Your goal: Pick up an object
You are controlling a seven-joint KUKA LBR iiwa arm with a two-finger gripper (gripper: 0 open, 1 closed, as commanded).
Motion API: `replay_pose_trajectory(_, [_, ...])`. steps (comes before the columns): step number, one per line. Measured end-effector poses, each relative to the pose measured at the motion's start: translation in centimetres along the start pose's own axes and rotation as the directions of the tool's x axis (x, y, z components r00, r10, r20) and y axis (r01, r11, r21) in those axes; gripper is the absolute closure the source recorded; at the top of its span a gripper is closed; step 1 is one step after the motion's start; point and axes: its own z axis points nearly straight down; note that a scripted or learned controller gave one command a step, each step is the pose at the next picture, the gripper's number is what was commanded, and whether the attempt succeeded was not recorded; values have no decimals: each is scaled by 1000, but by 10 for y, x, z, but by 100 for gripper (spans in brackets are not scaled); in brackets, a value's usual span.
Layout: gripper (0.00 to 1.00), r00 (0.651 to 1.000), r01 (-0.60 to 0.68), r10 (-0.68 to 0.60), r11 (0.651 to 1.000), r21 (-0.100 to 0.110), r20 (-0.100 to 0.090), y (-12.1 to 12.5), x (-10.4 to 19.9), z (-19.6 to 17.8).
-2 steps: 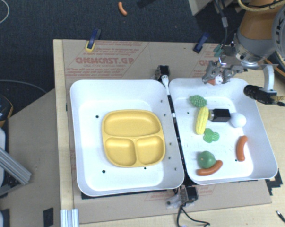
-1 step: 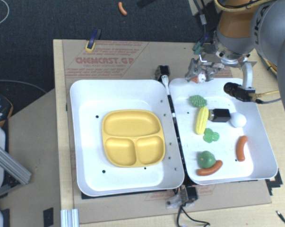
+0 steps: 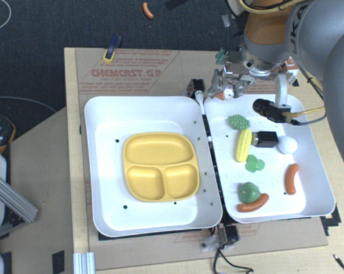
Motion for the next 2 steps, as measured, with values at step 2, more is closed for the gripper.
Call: replay_pose_trajectory(2, [100, 1000, -4, 4, 1000, 1, 1, 4, 52, 13])
